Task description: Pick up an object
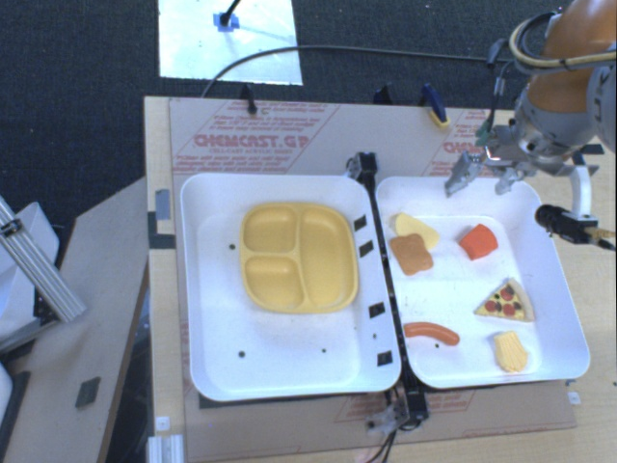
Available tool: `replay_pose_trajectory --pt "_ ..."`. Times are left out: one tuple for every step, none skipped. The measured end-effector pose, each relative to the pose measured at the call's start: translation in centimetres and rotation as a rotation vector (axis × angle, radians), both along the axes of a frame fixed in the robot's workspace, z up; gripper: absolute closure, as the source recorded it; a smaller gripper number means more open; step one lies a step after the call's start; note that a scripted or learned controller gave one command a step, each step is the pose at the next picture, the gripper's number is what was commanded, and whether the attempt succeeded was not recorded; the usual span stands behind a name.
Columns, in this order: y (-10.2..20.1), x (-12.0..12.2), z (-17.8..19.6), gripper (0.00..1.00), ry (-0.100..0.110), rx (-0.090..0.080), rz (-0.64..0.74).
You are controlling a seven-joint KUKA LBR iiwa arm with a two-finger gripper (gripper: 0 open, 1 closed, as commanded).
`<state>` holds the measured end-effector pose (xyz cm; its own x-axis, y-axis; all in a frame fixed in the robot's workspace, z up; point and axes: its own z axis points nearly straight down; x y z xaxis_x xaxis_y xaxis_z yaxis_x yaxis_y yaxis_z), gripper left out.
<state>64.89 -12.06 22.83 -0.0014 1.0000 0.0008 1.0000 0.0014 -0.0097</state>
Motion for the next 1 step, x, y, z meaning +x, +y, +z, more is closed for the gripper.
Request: replay_pose_trajectory --pt "0.02 0.24 0.72 0.0 -0.012 -0.001 0.002"
